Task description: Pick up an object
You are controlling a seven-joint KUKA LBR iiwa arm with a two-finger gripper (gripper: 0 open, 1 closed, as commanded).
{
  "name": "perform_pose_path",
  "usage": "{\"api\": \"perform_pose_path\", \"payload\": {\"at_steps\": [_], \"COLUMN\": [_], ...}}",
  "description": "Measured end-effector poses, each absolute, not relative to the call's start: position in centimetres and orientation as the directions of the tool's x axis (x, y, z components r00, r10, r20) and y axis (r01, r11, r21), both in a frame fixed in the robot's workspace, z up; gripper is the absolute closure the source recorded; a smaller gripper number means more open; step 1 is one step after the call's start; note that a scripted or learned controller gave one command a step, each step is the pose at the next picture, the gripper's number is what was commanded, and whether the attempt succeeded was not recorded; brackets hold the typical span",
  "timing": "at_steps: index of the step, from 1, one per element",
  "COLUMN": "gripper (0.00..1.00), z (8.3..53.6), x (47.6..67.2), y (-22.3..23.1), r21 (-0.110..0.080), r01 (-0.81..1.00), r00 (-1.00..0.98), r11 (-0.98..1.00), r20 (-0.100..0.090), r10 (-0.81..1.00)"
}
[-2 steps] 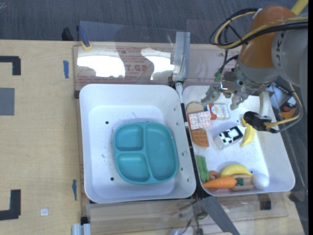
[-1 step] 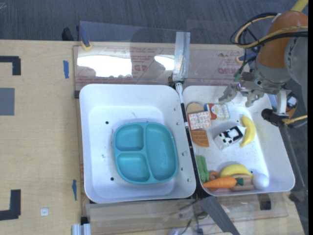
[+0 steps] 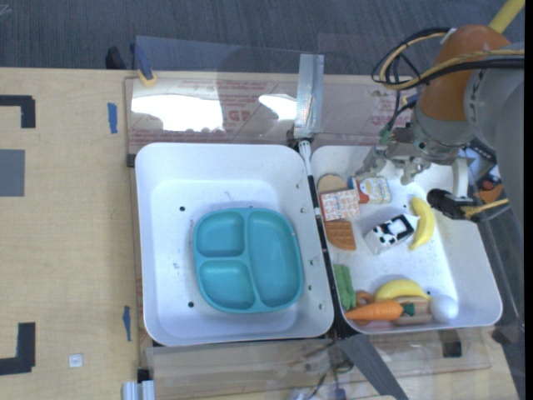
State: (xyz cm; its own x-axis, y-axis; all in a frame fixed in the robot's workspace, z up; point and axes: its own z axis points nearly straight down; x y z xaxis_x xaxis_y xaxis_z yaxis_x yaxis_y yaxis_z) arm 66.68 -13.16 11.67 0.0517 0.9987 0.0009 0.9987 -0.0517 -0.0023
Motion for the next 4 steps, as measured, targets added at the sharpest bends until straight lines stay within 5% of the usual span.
{"api": "perform_pose_path", "payload": {"at_steps": [1,2,3,4], "gripper": [0.0,0.0,0.0,0.0], "z": [15.9,13.3,25.1,12.5], "x": [66.8,61.0,58.0,50.3], "y": [-13.1,-18.6,-21.4,-21.6], "r21": [0.008,-0.003,0.008,-0.011], "r01": [1.0,1.0,0.956,0.99], "r00": [0.02,0.018,-0.294,-0.138], "r11": [-0.02,-0.018,0.294,0.138], "r20": [-0.002,-0.002,-0.008,0.007], "r10": [1.0,1.0,0.956,0.99]}}
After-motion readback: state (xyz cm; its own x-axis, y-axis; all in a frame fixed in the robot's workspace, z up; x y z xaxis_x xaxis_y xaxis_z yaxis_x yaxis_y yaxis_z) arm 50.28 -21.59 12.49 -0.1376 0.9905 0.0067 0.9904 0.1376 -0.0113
